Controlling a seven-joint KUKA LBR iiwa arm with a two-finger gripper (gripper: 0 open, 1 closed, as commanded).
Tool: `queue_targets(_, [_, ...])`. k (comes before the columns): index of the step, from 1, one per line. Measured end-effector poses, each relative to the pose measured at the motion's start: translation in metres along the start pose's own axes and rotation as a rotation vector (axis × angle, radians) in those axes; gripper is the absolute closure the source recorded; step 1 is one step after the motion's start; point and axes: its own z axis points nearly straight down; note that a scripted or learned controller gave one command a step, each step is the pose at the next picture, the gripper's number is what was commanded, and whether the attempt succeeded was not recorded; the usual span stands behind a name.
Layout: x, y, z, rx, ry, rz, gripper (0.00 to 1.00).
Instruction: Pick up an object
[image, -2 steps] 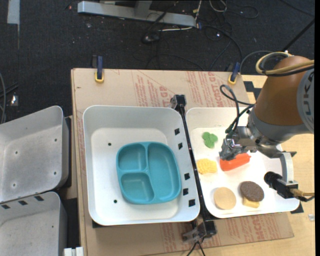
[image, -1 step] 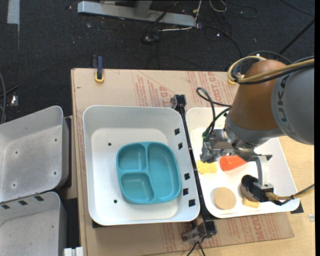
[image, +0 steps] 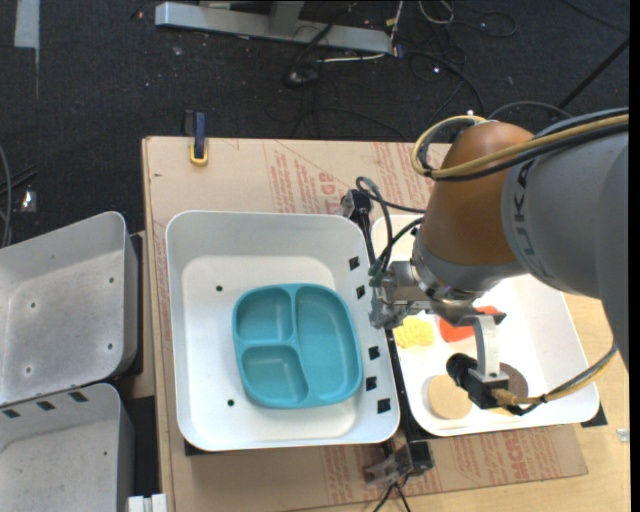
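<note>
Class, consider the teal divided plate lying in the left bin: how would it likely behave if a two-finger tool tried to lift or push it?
The teal divided plate looks like moulded plastic, so probably stiff and light. Lying flat, it should slide, not roll. Its low rim may give little to pinch.

A divided plate (image: 297, 345) lies in the middle of the left bin (image: 190, 250), which sits on the worktop (image: 260, 170). To the plate's right, past the bin wall, the right bin (image: 565, 330) holds a blocky piece (image: 414, 332) nearest the plate and a round disc (image: 448, 397) in front of that piece. The arm (image: 500, 215) hangs above them, right of the plate.
</note>
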Motion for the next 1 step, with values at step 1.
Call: queue_targets(1, [0.0497, 0.0099, 0.0024, -0.003, 0.000, -0.001, 1.00])
